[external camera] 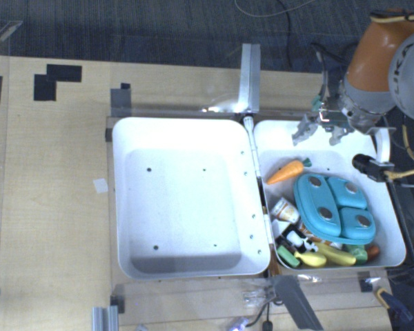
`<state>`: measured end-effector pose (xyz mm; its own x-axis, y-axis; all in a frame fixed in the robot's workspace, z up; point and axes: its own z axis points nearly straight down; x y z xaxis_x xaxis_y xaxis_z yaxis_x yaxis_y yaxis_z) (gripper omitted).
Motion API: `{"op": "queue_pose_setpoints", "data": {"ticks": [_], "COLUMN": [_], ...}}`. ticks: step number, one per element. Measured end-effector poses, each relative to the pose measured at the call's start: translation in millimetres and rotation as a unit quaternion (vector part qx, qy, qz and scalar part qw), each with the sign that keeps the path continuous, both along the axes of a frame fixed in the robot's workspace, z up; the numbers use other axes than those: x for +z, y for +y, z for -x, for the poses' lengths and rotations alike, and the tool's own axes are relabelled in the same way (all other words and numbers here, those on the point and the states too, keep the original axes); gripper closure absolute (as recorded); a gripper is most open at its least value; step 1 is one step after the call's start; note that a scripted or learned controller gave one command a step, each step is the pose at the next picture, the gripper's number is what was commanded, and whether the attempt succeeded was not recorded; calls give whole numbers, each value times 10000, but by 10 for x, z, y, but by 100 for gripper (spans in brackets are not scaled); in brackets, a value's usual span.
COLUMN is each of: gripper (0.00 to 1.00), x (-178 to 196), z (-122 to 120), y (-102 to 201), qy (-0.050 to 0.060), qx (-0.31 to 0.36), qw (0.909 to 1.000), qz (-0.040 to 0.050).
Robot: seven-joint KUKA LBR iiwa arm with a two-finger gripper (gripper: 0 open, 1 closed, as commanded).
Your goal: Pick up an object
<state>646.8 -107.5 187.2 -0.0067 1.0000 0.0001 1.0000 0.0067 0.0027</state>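
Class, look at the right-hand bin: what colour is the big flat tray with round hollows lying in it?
Blue, a light turquoise blue. The tray shows plainly in the camera view, beside the orange carrot.

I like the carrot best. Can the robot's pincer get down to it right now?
Probably yes. The pincer hangs open over the right bin's far end, and the carrot lies just below it on bare white floor, with nothing on top. The blue tray sits beside it, not over it.

Smooth glossy white plastic bins (183, 126), matt pale wood-look bench (48, 185), glossy blue plastic tray (331, 209).
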Motion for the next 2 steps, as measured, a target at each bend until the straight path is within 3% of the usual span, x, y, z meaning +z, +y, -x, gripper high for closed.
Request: {"op": "queue_pose_setpoints", "data": {"ticks": [1, 2], "gripper": [0, 100], "x": [-991, -871], "z": [417, 383], "y": [-183, -161], "qy": [-38, -73], "qx": [-1842, -1824], "qw": [9829, 9832], "qz": [-18, -39]}}
